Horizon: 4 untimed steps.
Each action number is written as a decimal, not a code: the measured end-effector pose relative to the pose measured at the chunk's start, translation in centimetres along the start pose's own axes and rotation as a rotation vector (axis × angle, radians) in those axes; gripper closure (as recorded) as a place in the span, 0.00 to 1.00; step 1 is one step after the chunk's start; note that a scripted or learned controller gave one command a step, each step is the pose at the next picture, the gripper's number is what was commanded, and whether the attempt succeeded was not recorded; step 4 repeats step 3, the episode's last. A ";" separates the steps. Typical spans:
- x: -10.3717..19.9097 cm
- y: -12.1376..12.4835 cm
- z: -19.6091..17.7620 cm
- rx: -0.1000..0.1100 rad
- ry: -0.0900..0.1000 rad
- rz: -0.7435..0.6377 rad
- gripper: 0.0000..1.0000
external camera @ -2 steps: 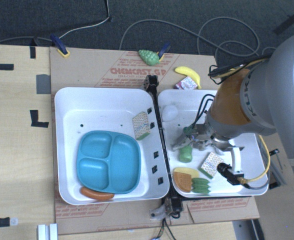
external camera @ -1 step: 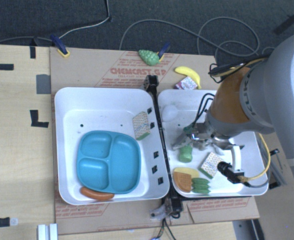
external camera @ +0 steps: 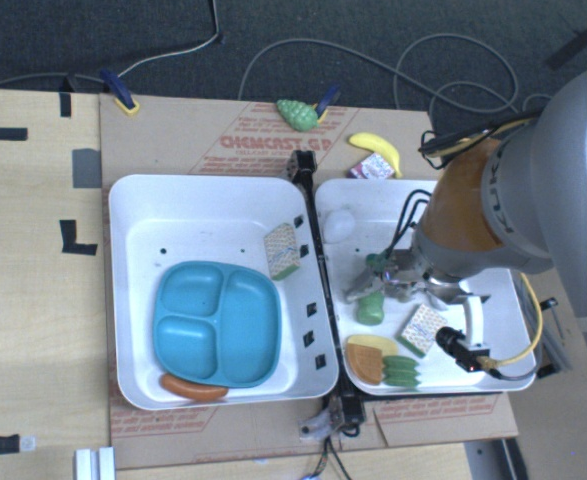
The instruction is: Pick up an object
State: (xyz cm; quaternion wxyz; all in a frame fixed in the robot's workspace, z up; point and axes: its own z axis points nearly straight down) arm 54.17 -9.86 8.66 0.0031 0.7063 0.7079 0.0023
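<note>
My gripper [external camera: 375,280] reaches into the right bin [external camera: 493,386] from the right, low over the bin's left half. A small green object [external camera: 370,309] lies just below it, touching or nearly touching it. A speckled sponge with a green edge [external camera: 422,329] rests to the lower right of the gripper. A yellow-orange piece [external camera: 366,357] and a green pod-like piece [external camera: 401,370] lie along the bin's front wall. Nothing shows clearly gripped.
The left bin [external camera: 133,203] holds a blue divided plate [external camera: 216,323], a second sponge [external camera: 283,251] and an orange sausage-like piece [external camera: 194,389]. Behind the bins lie green grapes [external camera: 299,114], a banana [external camera: 376,150] and a small packet [external camera: 376,169]. Cables trail at the back.
</note>
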 end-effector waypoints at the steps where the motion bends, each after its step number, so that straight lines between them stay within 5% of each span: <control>1: -0.2 3.4 0.1 0.006 0.001 0.002 0.00; 2: 0.3 0.3 0.0 0.001 -0.001 0.001 0.00; 3: 0.3 0.3 -1.0 0.001 -0.003 0.002 1.00; 4: 0.3 0.3 -1.0 0.001 -0.003 0.002 1.00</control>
